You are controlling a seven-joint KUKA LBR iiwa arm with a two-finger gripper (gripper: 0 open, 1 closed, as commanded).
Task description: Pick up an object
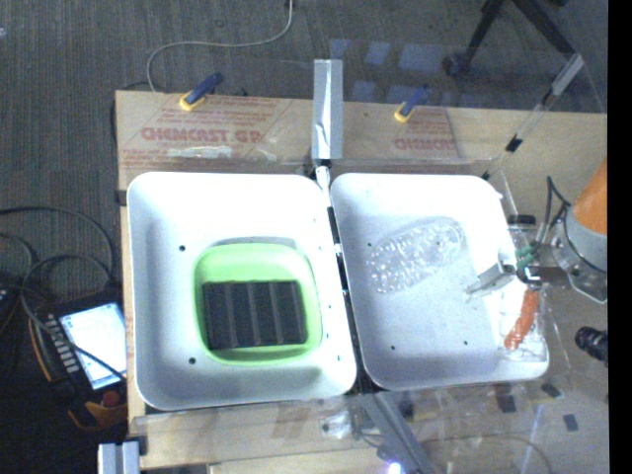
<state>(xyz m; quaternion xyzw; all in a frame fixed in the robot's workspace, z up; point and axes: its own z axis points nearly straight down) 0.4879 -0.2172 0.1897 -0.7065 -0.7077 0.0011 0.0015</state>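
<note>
1. The gripper is reaching in over the right wall of the right bin, its metal fingers pointing left over the bin floor; whether they are open or shut is not clear, and nothing is showing between them.
2. A clear plastic bottle is lying on its side just left of the gripper, apart from it and slanting up to the right.
3. An orange carrot is lying just below the gripper, against the bin's right wall.
4. Bare floor is stretching below and to the left of the gripper, between the bottle and the near wall.
5. The left bin, well to the gripper's left, is holding a green tray with a dark ribbed insert.
</note>
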